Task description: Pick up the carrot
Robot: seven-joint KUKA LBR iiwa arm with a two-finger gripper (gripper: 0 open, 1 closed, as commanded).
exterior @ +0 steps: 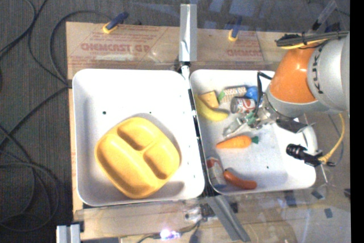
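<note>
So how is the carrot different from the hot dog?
The carrot is orange with a green tip, while the hot dog is reddish brown. The carrot tapers to a point; the hot dog has rounded ends. The carrot lies mid-bin, just below the gripper; the hot dog lies near the bin's bottom edge. Both are long, lying flat in the right bin.

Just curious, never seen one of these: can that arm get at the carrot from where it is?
Probably yes. The carrot lies flat in the right bin with nothing on top, and the gripper hangs just above it.
</note>
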